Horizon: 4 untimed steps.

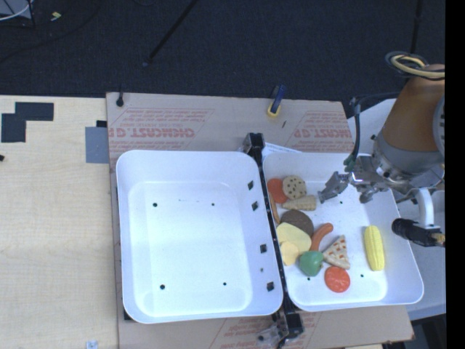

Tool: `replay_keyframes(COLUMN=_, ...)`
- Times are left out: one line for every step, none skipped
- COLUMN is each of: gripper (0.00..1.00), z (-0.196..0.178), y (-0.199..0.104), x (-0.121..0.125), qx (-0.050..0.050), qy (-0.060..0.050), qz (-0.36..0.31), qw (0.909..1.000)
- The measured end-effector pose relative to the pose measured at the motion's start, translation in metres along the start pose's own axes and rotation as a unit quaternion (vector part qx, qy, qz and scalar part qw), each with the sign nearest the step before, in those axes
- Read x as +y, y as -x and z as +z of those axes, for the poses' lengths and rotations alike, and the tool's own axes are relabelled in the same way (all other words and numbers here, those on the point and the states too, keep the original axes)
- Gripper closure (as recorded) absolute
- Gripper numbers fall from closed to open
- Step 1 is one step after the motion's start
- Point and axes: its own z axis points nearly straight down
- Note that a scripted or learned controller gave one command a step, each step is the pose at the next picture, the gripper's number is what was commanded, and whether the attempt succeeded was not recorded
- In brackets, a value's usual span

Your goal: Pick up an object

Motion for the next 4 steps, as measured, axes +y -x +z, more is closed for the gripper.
replay_keyframes(gripper=0.0, z=0.004, y=-0.195, x=0.023, qx=0.003, qy=0.001, qz=-0.008, qw=1.0)
replay_keyframes(gripper=0.0, z=-0.15, y=-0.244, x=0.051, qx=0.001, qy=0.01, qz=-0.004, qw=0.9999)
replay_keyframes(gripper=0.0, z=-0.34, y=-0.225, x=0.02, qx=0.0, qy=0.01, qz=0.0, qw=1.0)
replay_keyframes(gripper=1.0, z=-0.338, y=-0.228, x=0.021, qx=-0.002, qy=-0.002, qz=-0.005, qw=1.0)
